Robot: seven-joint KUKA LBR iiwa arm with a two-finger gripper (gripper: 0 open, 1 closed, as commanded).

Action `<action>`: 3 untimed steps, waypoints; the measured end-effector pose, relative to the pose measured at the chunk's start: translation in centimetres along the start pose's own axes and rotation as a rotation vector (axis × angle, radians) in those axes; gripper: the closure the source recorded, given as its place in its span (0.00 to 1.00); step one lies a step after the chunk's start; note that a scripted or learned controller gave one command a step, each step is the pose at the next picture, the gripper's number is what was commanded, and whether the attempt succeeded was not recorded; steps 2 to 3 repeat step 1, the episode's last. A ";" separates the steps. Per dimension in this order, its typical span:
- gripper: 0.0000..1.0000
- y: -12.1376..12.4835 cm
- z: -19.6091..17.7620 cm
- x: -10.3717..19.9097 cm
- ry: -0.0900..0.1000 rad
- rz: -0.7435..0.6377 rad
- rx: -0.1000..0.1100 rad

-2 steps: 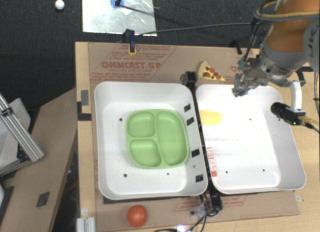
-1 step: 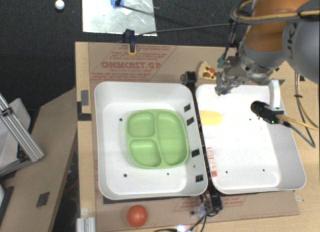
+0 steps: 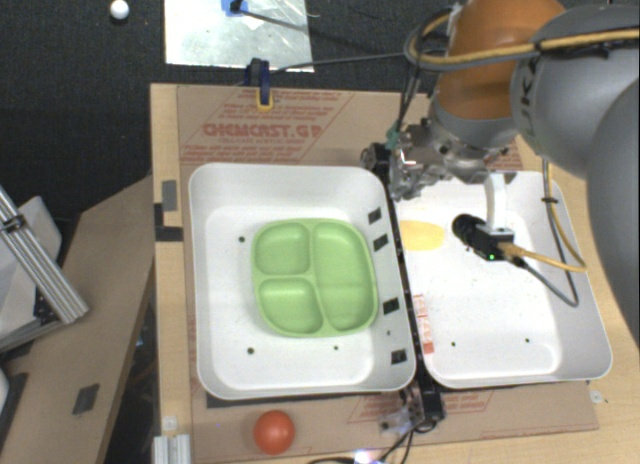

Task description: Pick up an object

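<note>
Overhead, the camera view takes in two white bins side by side on the brown bench [image 3: 262, 130]. The left bin [image 3: 215, 252] fills the middle of the frame and the right bin [image 3: 500, 327] sits at centre right. There is one green tray [image 3: 312, 277], one yellow piece [image 3: 421, 237], one orange ball [image 3: 273, 432] and one small white ball [image 3: 120, 9].

The green tray is a rounded square, pale and glossy, split into compartments, and it lies flat in the middle of the left bin. The yellow piece is a small flat oval (its edges are soft, so its exact shape is hard to tell) lying in the upper left of the right bin, near the wall the two bins share. The orange ball rests on the bench below the left bin, at the bottom edge of the frame. The white ball lies on the dark surface at upper left.

The gripper [image 3: 410, 178] hangs over the upper left corner of the right bin, just above the yellow piece in the frame. I cannot tell whether it is released or clenched, and nothing can be made out in its grasp.
</note>
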State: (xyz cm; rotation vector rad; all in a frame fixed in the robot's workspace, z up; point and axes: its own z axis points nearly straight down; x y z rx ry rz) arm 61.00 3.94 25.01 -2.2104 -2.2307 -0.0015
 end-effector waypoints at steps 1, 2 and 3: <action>1.00 -0.4 0.6 6.3 0.001 -0.002 -0.001; 1.00 -0.4 0.6 6.3 0.001 -0.002 -0.001; 1.00 -0.4 0.6 6.3 0.001 -0.002 -0.001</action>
